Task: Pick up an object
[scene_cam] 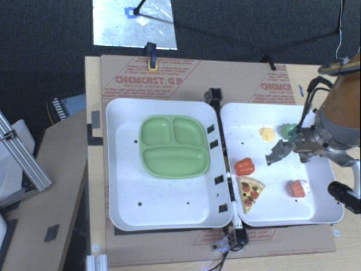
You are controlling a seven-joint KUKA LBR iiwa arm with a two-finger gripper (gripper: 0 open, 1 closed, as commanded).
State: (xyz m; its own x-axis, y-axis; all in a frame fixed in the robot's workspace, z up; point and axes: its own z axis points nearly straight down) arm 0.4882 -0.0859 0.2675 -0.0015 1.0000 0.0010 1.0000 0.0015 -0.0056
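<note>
The gripper [277, 153] hangs low over the right bin [321, 210], its dark fingers pointing toward the middle of the bench, and whether they are parted or closed cannot be told at this angle, though nothing shows between them. Around it in that bin lie a yellow piece [267, 133], a green item [289, 130] partly behind the wrist, a red pepper [244, 166], a pizza slice [250, 192] and an orange-and-white toy [298, 188]. The left bin [121, 208] holds a green divided plate [173, 147].
</note>
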